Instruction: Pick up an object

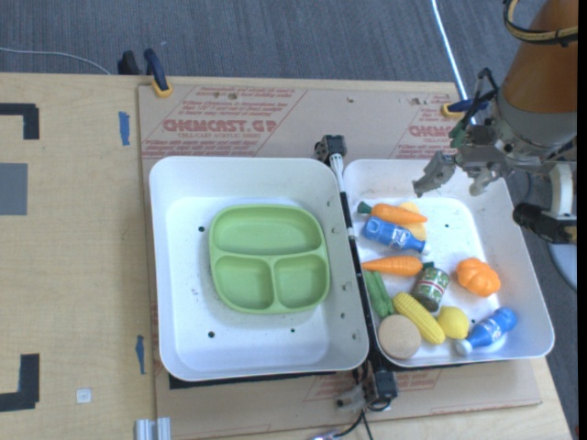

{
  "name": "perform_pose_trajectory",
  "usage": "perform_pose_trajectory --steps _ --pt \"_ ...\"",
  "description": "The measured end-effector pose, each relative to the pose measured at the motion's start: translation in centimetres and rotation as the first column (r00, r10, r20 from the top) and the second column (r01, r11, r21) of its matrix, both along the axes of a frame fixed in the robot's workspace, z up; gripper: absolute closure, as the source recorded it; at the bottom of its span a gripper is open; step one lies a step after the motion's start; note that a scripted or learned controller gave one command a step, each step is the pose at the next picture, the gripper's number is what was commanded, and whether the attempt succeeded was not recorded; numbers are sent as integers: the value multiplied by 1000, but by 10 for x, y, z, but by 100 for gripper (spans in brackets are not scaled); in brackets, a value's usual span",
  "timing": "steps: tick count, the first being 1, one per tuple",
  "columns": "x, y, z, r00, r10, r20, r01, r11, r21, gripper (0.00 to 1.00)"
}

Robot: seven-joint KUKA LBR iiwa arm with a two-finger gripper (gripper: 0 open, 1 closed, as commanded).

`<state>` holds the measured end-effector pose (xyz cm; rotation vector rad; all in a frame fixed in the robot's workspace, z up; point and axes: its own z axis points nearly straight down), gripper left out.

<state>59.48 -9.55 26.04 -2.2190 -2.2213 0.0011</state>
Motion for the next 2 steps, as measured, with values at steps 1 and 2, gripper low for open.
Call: perform_pose_trajectory --steps 1,2 --pt "34 -4 -137 1000 0 0 0 1000 0 0" --pt "27 -2 -173 1000 -1 7 1 1000 -2 0"
